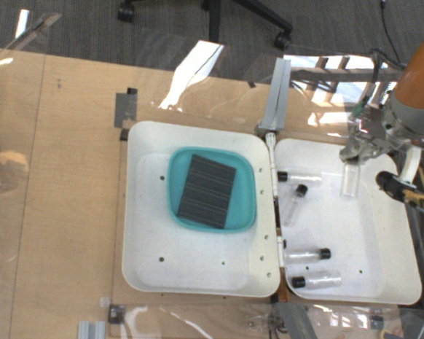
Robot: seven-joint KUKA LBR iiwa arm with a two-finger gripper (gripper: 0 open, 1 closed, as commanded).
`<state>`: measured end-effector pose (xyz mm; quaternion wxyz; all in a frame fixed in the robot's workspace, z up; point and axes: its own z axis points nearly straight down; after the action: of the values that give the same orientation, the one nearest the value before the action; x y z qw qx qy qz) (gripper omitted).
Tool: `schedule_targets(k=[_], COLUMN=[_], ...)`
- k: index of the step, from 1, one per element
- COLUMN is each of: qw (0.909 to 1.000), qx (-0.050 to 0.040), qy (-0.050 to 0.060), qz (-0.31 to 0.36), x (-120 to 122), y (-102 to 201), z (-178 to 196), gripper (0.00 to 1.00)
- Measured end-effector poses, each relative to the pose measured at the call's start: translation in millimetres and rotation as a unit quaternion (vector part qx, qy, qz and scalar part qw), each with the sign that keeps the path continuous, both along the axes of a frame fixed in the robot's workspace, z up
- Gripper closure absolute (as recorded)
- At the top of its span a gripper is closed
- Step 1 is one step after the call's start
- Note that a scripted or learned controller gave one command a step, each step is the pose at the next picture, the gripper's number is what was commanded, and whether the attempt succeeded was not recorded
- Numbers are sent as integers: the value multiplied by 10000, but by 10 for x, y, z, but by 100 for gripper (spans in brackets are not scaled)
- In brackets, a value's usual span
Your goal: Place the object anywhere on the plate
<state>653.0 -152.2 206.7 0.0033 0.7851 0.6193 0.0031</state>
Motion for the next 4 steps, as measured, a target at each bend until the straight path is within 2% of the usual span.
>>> schedule_targets(k=[1,2,3,4], qw=[10000,10000,9992,9993], qx=[8,12,11,12], qy=[31,18,16,16], qz=[59,-23,387,381], x=[-416,-1069,-801,-800], y=[586,1191,1835,1829], z=[-451,-211,-215,-213], gripper=[100,100,100,0])
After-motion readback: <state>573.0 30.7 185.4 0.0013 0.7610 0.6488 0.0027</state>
